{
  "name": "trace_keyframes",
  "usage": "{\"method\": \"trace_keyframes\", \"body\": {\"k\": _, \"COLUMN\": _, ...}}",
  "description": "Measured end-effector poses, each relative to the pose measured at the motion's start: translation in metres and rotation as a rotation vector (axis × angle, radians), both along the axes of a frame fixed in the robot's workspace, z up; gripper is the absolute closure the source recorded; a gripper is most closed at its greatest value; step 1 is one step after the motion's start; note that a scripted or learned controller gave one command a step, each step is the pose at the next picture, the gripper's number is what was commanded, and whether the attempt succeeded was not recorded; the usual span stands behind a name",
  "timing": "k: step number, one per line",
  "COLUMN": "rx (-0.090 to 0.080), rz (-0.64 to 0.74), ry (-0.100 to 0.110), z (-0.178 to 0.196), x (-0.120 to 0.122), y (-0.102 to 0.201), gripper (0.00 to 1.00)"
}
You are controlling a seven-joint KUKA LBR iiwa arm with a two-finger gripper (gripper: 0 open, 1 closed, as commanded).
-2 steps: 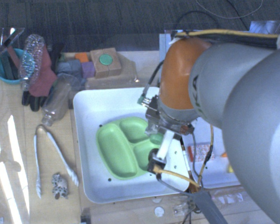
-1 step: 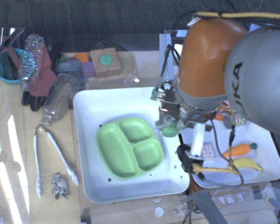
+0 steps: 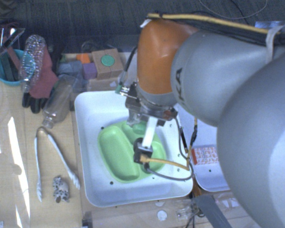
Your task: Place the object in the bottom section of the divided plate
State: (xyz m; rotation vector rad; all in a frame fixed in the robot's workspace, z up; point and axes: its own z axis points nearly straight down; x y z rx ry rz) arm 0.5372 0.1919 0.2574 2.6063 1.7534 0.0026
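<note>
A light green divided plate [image 3: 117, 153] lies in the left white bin [image 3: 91, 139], with its long section at the left and smaller sections at the right. My gripper [image 3: 139, 117] hangs below the orange wrist band, right over the plate's upper right part, and the wrist hides its tip. I see no object held. A white packet with red print [image 3: 204, 155] lies in the right bin [image 3: 209, 182], partly under the arm.
White tongs [image 3: 57, 154] and a small spotted toy [image 3: 61, 189] lie on the bench left of the bins. A clear bottle [image 3: 58, 100], a dark glove [image 3: 35, 97], a blue bowl [image 3: 9, 70] and wooden blocks [image 3: 104, 62] crowd the back left.
</note>
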Motion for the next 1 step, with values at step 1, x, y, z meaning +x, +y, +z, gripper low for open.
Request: {"method": "trace_keyframes", "body": {"k": 1, "rx": 0.001, "rz": 0.083, "ry": -0.005, "z": 0.0439, "x": -0.0493, "y": -0.0386, "gripper": 1.0}}
